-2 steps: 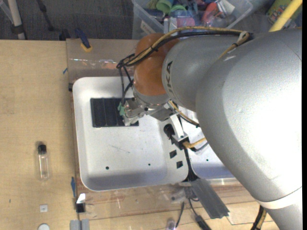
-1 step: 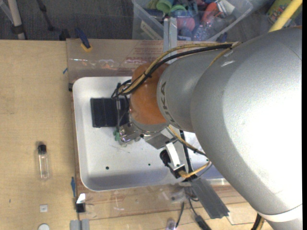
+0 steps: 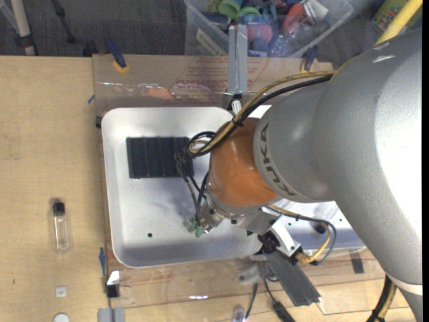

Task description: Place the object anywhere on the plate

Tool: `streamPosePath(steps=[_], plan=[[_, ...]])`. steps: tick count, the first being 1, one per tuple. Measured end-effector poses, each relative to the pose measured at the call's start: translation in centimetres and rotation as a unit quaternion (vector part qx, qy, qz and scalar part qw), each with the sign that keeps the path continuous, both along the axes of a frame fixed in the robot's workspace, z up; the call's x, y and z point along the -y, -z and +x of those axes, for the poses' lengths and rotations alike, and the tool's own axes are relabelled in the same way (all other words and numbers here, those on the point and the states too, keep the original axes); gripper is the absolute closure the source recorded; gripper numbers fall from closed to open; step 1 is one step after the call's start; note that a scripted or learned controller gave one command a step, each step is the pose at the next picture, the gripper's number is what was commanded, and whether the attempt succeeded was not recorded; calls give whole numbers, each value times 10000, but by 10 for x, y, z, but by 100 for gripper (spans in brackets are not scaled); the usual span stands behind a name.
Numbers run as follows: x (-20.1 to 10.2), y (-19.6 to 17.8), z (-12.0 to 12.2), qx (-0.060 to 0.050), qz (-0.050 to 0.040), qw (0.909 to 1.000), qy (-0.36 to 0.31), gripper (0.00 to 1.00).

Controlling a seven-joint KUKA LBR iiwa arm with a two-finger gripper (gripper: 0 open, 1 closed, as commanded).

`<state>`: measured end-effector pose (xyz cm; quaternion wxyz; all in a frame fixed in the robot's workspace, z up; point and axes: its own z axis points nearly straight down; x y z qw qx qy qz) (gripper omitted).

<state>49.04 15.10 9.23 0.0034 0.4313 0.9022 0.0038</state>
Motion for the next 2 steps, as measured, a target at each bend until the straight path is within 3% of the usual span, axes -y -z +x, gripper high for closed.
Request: streamPosePath(steps=[1,2], plan=[[-6,2,62,27,-24,9504,-3109,100],[-20,0,10,79,-58,8503,-5263,100]])
